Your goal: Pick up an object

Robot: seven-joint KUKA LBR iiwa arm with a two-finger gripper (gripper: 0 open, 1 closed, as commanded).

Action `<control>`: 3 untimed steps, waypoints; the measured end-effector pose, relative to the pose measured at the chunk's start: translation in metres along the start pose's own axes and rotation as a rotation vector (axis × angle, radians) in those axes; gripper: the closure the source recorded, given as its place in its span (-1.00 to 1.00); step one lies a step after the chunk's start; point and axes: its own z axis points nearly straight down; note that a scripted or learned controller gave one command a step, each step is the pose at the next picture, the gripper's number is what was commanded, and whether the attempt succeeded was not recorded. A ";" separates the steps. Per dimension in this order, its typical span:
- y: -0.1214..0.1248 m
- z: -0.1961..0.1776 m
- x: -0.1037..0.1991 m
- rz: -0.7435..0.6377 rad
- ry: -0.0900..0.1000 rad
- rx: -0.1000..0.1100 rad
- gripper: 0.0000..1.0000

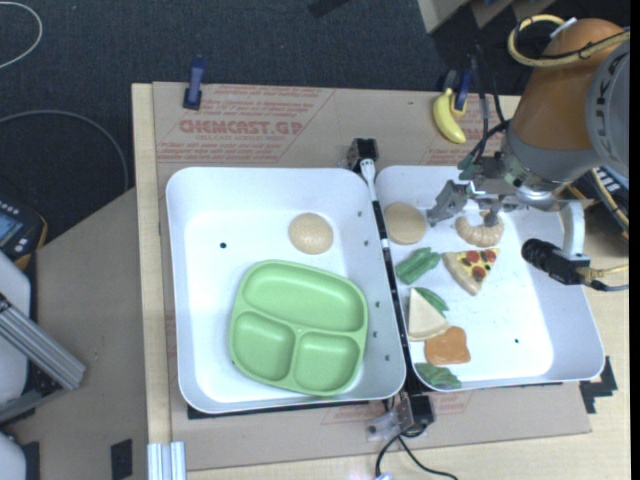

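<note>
My gripper hangs over the back of the right bin, open, with one finger reaching left. No object sits between the fingers. Just below it lies a tan ring-shaped pastry. A round tan bun rests to its left, near the bin divider. In front of the gripper lie a pizza slice and a green pea pod. Nearer the front are a green leaf, a pale sandwich wedge and an orange piece.
The left bin holds a green divided plate and a round beige cookie. A banana lies on the board behind the right bin. A black cable fitting hangs off the arm over the right bin.
</note>
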 end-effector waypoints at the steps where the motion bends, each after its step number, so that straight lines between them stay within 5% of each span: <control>1: -0.003 0.013 -0.140 0.009 -0.008 -0.005 -1.00; 2: 0.019 0.068 -0.065 -0.007 0.004 0.004 -1.00; 3: 0.065 0.089 -0.133 0.001 0.003 -0.001 -1.00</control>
